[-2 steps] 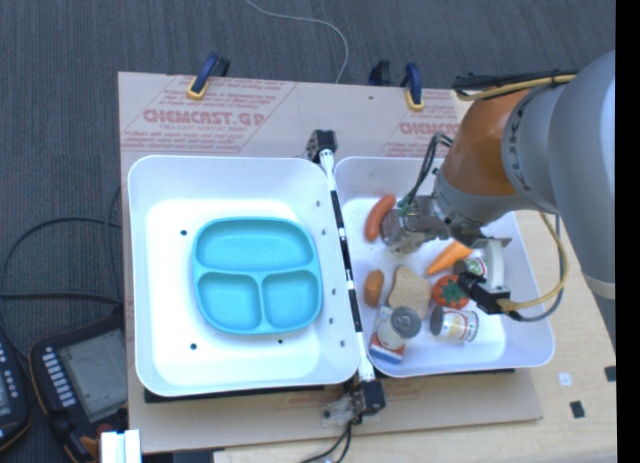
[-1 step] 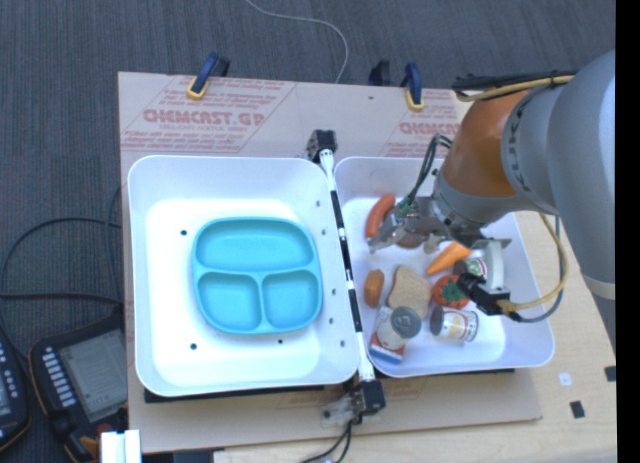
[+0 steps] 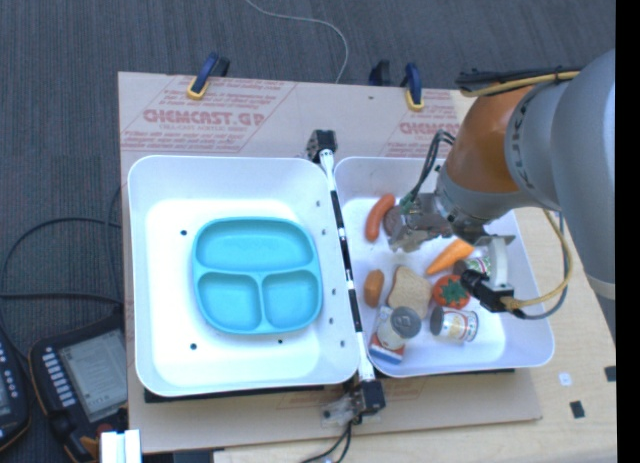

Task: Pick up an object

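- Cans (image 3: pixel 404 325) sit at the right bin's (image 3: pixel 520 346) near edge, bread (image 3: pixel 408 286) just behind
- Pincer (image 3: pixel 408 232) is down in that bin between sausage (image 3: pixel 379 217) and carrot (image 3: pixel 449 256), can't tell if it's open or closed
- Left bin (image 3: pixel 160 186) has a blue tray (image 3: pixel 257 274)

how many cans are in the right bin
2. One can lies near the bin's front edge beside the bread; the other can lies just right of it. The arm may hide more.
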Robot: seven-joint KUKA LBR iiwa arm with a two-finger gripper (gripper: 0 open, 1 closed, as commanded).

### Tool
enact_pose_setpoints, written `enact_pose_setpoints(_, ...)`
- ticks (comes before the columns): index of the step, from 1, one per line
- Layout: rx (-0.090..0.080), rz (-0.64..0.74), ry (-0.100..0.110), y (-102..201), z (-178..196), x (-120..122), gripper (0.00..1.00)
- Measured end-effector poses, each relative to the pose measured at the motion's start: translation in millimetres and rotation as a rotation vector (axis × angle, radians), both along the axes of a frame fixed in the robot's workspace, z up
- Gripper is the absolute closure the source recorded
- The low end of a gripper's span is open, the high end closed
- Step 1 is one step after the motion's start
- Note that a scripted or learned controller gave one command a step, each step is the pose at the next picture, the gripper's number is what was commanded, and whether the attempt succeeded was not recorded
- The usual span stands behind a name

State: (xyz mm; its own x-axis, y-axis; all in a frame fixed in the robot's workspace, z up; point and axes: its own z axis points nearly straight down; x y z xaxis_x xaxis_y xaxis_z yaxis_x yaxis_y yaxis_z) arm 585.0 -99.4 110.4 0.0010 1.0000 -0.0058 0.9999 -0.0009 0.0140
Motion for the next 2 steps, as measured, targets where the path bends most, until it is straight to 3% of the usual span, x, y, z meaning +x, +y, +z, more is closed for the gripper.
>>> enact_pose_setpoints(1,0.000,0.000,0.001,0.0,-0.2,-0.1,0.00)
enact_pose_setpoints(2,0.000,0.000,0.001,-0.1,9.4,-0.1,1.00)
